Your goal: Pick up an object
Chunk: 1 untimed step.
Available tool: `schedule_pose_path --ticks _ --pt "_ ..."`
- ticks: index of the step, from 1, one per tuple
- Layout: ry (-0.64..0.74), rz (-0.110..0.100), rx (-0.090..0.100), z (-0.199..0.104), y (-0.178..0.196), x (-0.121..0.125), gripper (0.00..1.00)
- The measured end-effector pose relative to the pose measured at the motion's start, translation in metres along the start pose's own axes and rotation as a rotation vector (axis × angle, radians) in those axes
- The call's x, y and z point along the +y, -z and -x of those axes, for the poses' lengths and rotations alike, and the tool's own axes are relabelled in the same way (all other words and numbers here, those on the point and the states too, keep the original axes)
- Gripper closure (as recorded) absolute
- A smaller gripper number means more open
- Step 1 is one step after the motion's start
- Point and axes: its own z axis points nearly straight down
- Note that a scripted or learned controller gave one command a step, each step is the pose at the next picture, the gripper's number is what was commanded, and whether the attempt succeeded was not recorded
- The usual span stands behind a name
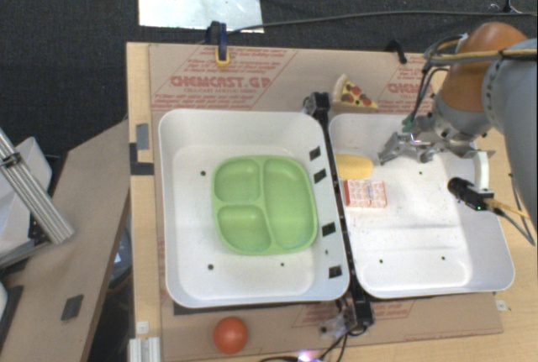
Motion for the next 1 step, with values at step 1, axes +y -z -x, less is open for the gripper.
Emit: schedule_pose_path --ticks 1 --pt "0.001 0.005 -0.001 0.0001 0.0135 0.0017 1.00"
